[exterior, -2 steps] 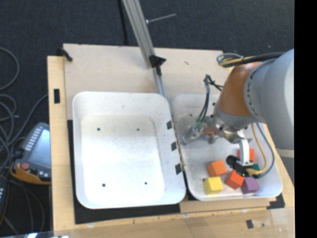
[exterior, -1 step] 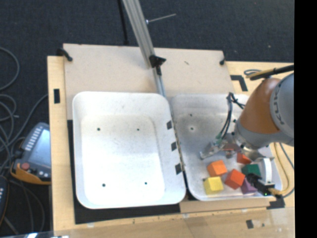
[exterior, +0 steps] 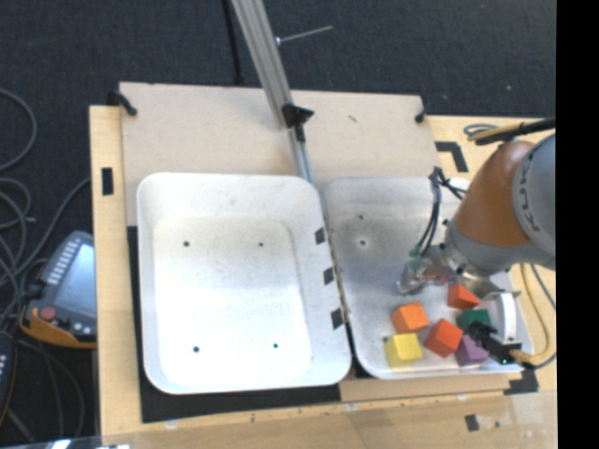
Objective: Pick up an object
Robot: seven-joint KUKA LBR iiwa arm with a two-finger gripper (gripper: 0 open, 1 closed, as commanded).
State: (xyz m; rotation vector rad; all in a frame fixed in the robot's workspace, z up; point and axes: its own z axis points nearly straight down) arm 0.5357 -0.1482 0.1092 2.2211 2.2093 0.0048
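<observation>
In the right bin (exterior: 374, 213), near its front right corner, lie several small blocks: an orange cube (exterior: 409, 318), a yellow cube (exterior: 405, 348), a red-orange cube (exterior: 444, 338), a smaller orange block (exterior: 462, 296), a purple block (exterior: 472, 352) and a dark green piece (exterior: 479, 320). My gripper (exterior: 417, 277) hangs over the right bin just above and behind the orange cube, under the arm's orange band (exterior: 491, 195). Nothing shows between its fingers.
The left bin (exterior: 159, 251) lies beside the right one, its rim touching at the middle. A slanted metal rail (exterior: 267, 54) rises behind the bins. Cables and a pendant (exterior: 65, 283) lie off the bench's left side.
</observation>
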